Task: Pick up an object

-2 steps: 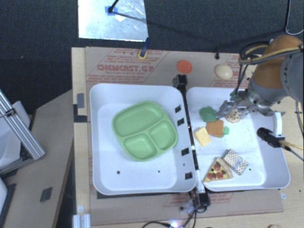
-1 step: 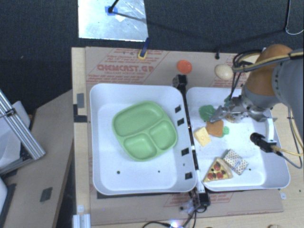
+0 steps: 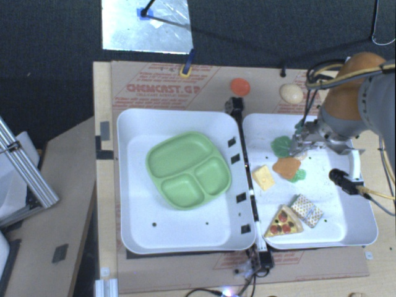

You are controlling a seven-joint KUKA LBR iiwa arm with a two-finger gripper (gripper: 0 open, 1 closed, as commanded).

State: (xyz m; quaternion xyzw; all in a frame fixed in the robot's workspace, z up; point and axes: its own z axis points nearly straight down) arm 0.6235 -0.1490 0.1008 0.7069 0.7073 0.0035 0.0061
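In the right bin (image 3: 352, 228) lie several toy foods: a green leafy piece (image 3: 281, 145), an orange-brown piece (image 3: 287, 167) on a small green bit, a yellow cheese wedge (image 3: 263, 178), a pizza slice (image 3: 284, 223) and a checkered silver packet (image 3: 307, 210). My gripper (image 3: 299, 142) reaches down from the right at the bin's upper part, just right of the green leafy piece and above the orange-brown piece. Its fingertips are too small and dark to read. Nothing shows lifted off the bin floor.
The left bin (image 3: 133, 221) holds a green divided plate (image 3: 189, 169). On the cardboard behind the bins sit an orange disc (image 3: 240, 86) and a cream egg-like object (image 3: 291, 93). A black divider (image 3: 244, 172) runs between the bins. Cables hang by the arm.
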